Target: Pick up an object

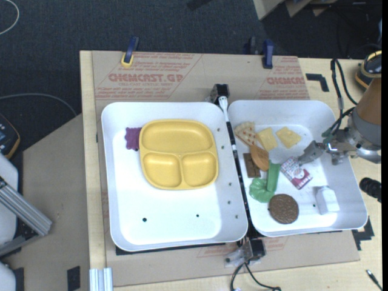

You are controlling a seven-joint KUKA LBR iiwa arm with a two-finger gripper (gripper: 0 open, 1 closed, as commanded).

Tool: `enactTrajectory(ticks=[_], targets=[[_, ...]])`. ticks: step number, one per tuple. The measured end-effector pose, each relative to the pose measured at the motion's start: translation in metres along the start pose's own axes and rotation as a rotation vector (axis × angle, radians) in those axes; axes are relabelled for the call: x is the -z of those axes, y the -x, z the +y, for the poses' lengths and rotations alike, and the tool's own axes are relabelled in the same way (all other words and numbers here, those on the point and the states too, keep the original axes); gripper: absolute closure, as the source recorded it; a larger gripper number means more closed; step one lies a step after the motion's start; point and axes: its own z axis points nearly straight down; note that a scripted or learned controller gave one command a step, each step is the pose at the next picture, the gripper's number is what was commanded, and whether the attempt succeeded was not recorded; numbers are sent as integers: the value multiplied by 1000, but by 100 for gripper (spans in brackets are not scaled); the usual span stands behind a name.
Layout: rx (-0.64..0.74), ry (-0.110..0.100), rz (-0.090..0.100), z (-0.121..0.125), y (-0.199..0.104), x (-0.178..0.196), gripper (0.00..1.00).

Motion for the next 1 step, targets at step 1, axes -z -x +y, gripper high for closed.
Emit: enactTrajectory(ticks=[1], targets=[[1,1,0,-2,3,-44,0]])
